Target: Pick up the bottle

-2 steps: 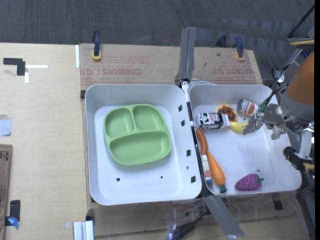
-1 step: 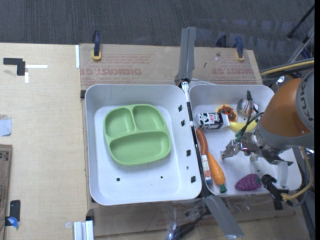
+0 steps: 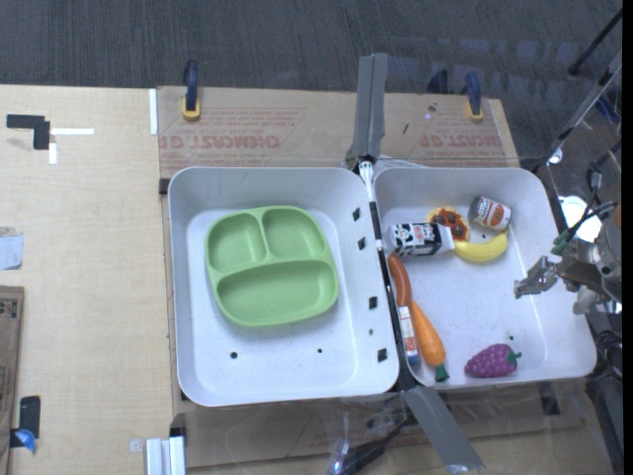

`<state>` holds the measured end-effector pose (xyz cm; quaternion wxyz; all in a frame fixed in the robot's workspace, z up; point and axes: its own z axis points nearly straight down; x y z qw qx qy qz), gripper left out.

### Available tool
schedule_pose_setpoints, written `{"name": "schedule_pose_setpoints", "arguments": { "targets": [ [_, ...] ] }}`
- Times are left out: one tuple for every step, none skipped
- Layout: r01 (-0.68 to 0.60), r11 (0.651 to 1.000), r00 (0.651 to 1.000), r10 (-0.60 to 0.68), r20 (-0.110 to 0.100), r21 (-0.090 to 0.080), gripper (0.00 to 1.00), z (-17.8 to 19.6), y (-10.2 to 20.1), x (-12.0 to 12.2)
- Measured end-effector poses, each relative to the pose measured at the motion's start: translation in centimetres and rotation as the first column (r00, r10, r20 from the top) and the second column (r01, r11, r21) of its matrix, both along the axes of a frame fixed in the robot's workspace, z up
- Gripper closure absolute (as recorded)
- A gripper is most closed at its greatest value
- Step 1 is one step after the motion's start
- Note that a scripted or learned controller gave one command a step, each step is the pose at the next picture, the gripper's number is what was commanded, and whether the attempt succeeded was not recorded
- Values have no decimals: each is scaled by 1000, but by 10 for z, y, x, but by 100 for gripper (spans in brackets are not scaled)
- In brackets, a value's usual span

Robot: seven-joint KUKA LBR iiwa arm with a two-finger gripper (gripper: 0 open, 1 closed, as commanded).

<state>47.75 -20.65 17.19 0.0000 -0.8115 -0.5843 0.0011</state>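
Bottle (image 3: 415,238) — white, black-patched, on its side

Bright, even overhead light; soft shadows, slightly soft focus, glare at right.

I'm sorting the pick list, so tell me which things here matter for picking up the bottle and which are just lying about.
For the job: gripper; black-and-white cow-print container, likely the bottle, though I can't be sure.

Lying about: banana, brown can, carrot, purple grapes, green plate.
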Motion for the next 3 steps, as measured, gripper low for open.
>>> {"name": "schedule_pose_setpoints", "arguments": {
  "targets": [
    [8,1000,1000,-8,-1,2,0,-81,73,-1],
    [44,999,999,-44,-1,1,0,-81,76,20],
    [-10,1000,1000,10,-1,0,0,84,25,51]
  ]
}}
